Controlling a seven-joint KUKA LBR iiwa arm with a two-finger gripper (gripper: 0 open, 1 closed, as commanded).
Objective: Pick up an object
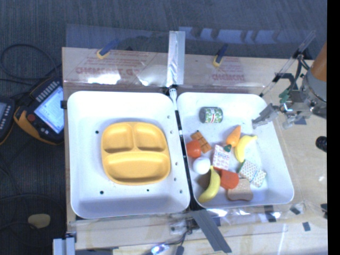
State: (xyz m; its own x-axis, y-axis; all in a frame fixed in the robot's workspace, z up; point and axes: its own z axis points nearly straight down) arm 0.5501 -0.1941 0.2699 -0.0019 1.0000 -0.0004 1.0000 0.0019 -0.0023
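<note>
Two shallow white bins sit side by side on the desk (79, 62). The left bin (85, 116) holds one thing, a yellow tray (136, 152) with three compartments, lying flat near the middle. The right bin (276, 158) holds a crowd of small toy foods. Counted, there are two bananas: one banana (211, 185) curves along the lower left of the pile, and a smaller banana (242, 145) lies toward the right, just beside one orange carrot (233, 135). One green can (211, 115) lies on its side near the bin's far wall, apart from the rest. Lower down there are one red tomato (193, 149) touching one white egg (201, 166), one brown waffle-like block (201, 140) just above them, one white and red carton (221, 156) in the middle, one red-orange round piece (229, 179) below it, one white packet with coloured diamonds (252, 173) to the right, and one tan slice of bread (240, 194) at the near edge. The hand (268, 115) hangs at the right bin's upper right rim, above the bin's corner and well apart from the can; nothing is seen between its fingers, and whether they are spread or closed cannot be told. Left of the desk, on the floor, lies one control pendant (47, 113) with a lit screen.
</note>
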